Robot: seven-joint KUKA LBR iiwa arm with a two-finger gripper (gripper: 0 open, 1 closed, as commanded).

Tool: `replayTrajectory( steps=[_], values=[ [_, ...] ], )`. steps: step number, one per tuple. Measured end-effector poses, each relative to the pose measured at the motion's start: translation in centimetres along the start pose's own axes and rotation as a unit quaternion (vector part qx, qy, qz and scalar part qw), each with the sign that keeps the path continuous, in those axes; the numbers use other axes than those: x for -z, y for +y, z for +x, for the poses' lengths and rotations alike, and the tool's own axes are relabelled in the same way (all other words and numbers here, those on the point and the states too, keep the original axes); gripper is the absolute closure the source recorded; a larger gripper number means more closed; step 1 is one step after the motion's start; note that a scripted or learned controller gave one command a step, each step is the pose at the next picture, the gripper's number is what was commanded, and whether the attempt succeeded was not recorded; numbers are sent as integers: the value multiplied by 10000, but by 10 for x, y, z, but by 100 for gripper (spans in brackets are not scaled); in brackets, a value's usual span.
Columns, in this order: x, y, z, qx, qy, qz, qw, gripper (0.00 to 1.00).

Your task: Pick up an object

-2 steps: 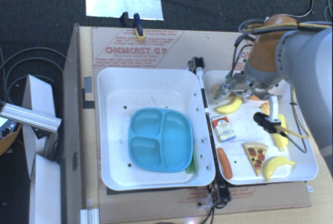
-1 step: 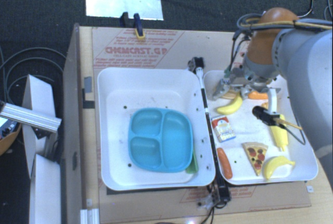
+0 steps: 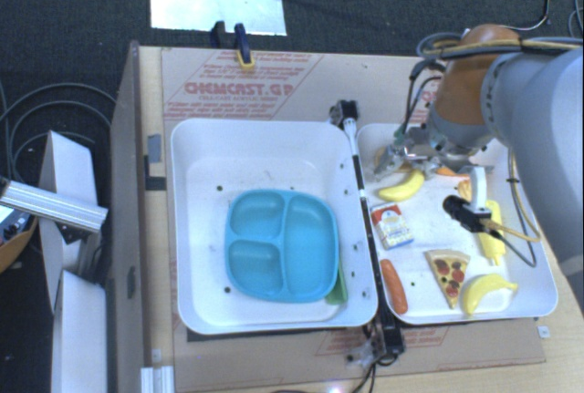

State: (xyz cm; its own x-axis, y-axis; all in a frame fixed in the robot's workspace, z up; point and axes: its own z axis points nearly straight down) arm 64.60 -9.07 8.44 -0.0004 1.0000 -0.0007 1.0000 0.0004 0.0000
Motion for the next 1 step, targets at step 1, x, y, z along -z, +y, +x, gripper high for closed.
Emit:
replayTrajectory(
  steps=[1],
  values=[
    [-4, 18, -2, 1, 38, 120, 9999, 0]
  ],
)
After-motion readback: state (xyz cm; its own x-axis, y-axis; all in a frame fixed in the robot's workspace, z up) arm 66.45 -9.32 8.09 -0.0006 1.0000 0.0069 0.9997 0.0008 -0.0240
